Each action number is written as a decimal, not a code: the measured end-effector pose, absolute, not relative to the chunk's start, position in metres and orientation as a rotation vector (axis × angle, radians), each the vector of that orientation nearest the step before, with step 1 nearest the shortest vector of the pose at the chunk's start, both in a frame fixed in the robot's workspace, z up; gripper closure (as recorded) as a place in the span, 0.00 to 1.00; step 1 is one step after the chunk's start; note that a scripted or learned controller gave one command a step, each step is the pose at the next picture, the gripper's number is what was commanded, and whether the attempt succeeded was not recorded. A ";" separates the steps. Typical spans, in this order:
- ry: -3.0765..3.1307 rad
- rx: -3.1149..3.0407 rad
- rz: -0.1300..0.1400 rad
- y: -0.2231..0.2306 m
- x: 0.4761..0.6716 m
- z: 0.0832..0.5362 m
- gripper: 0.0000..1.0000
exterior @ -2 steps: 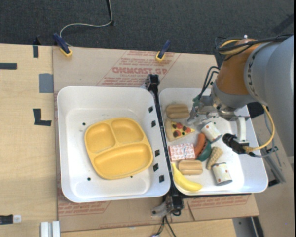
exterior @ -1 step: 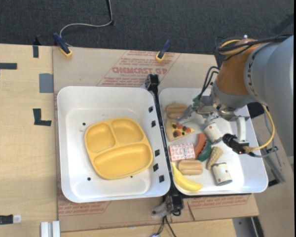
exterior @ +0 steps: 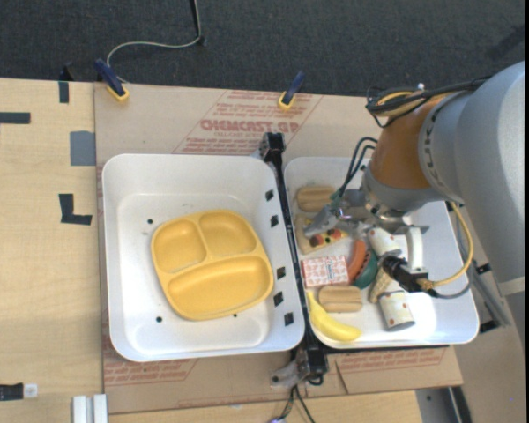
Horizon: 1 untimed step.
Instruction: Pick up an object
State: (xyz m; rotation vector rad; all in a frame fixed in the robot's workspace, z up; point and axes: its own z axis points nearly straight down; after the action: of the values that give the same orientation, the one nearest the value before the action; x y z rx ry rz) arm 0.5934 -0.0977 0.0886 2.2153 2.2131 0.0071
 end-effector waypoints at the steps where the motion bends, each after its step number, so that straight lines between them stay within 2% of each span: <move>1: 2.215 2.214 0.018 -0.095 0.596 0.102 1.00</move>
State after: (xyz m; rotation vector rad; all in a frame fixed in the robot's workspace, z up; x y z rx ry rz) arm 0.5959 -0.0951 0.1016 2.2139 2.2147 0.0180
